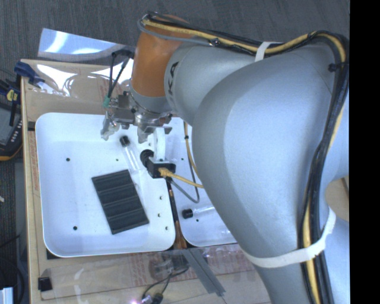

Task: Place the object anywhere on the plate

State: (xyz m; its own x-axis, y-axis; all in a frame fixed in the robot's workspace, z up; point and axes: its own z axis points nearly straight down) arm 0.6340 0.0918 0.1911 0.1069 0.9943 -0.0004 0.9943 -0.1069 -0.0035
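Wooden table (89, 276) carries two white bins; a dark ribbed slab (120, 202), seemingly rigid and light, best gripped across its narrow edges, lies flat beneath the open, empty hand (124, 132)

Looks like a robotics lab or test bench. Industrial grey arm (261, 136) with an orange band and yellow and black cables clipped along it, reaching over a shallow white bin (59, 178). Bare wooden bench board (107, 276) under that bin, grey carpet (71, 18) beyond its far edge, loose wiring just below its near edge.
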